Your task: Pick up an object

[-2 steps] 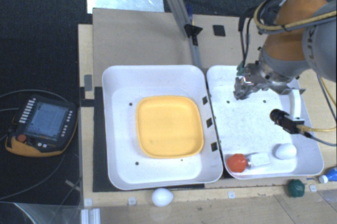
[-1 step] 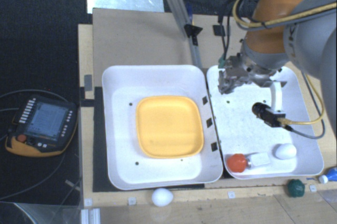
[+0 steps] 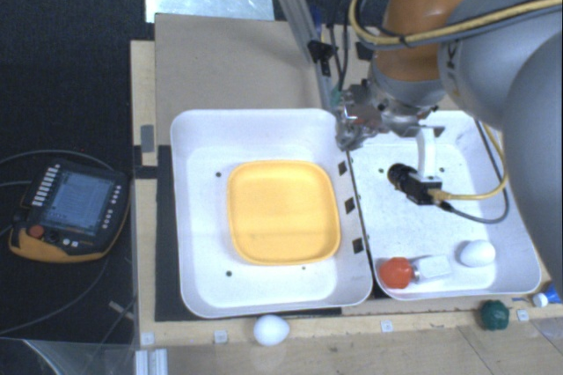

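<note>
A square yellow plate (image 3: 283, 210) lies flat in the middle of the left bin (image 3: 198, 188). In the right bin (image 3: 457, 162), along its near wall, sit a red-orange ball (image 3: 396, 272), a small pale block (image 3: 433, 267) touching it, and a white egg-shaped thing (image 3: 477, 253) further right. My gripper (image 3: 352, 127) hangs at the far left corner of the right bin, close to the divider between the bins. It is well apart from the three things at the near wall. Nothing shows in its grasp.
On the bench in front of the bins rest a white ball (image 3: 271, 329) and a dark green ball (image 3: 494, 314). A teach pendant (image 3: 69, 210) lies on the floor at the left. The arm's big grey body covers the right bin's far right part.
</note>
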Robot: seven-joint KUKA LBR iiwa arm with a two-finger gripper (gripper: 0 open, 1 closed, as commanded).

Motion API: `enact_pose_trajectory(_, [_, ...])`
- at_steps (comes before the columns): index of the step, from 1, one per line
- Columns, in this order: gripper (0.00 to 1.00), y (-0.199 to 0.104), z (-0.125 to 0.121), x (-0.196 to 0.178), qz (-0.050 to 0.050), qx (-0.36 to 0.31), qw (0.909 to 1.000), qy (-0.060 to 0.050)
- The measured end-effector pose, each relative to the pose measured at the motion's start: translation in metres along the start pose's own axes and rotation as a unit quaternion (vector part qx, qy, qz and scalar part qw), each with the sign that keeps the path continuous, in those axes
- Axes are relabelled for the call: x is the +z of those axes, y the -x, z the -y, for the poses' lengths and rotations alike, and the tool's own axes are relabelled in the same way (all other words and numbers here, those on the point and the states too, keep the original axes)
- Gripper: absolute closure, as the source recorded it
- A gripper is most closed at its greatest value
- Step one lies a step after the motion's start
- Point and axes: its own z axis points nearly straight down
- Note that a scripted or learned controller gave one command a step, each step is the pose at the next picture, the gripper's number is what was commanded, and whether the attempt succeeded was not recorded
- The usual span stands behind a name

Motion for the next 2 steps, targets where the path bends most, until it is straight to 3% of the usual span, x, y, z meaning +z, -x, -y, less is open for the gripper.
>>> enact_pose_trajectory(1, [1.0, -0.0457, -0.0158, 0.0187, 0.0, 0.0, 1.0, -0.001])
enact_pose_trajectory(2, [0.0, -0.0442, -0.0162, 0.0178, 0.001, 0.001, 1.0, 0.0])
